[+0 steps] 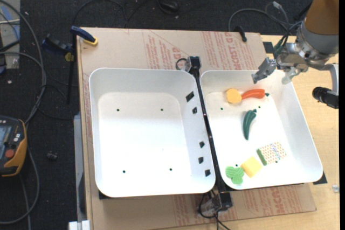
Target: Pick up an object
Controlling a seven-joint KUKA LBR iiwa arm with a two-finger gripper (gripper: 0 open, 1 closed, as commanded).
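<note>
- The left bin [108, 83] lay well to the left of the fingers and held nothing to pick; it played no part in the step at hand.
- In the right bin [310, 153], the yellow-orange round piece [233, 96] and the orange carrot-shaped toy [253, 94] lay touching each other, just below and left of the left finger [264, 70].
- The dark green pepper-shaped toy [248, 123] lay further below the fingers, and the light green piece [234, 173], yellow block [251, 166] and patterned packet [270, 152] sat clustered well below them, near the bin's front edge.
- The gripper [277, 71] hung over the bin's far rim with its fingers spread wide and nothing between them.
- Judged from this, the step was the approach: no object was yet grasped. The next move called for bringing the fingers down and leftward to straddle the carrot-shaped toy, the nearest target, without catching the round piece beside it.
- How high the fingertips stood above the bin floor was hard to judge from the slanted view.
- The arm [323, 8] was cut off at the right and top edges.
</note>
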